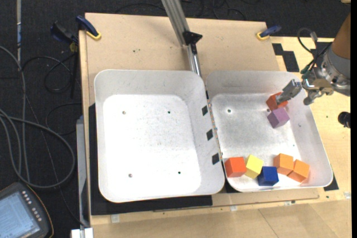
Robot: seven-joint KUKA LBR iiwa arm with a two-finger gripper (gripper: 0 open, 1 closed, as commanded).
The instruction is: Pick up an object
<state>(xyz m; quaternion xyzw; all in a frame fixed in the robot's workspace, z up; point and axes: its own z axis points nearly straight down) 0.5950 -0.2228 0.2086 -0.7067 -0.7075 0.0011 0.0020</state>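
Observation:
My gripper (298, 95) hangs over the upper right part of the right bin (245, 134), its two fingers spread open. A red block (274, 101) lies at the tip of the left finger (290, 89), beside it rather than between the fingers. Just below sits a purple block (278, 117). Along the bin's front edge lie a red-orange block (235, 166), a yellow block (254, 166), a blue block (268, 175) and two orange blocks (285, 163) (300, 170).
The left bin (150, 136) adjoins the right one on the wooden bench (139, 47). A slanted metal pole (170, 0) comes down to the bins' shared back edge. Clamps sit at the bench's far corners.

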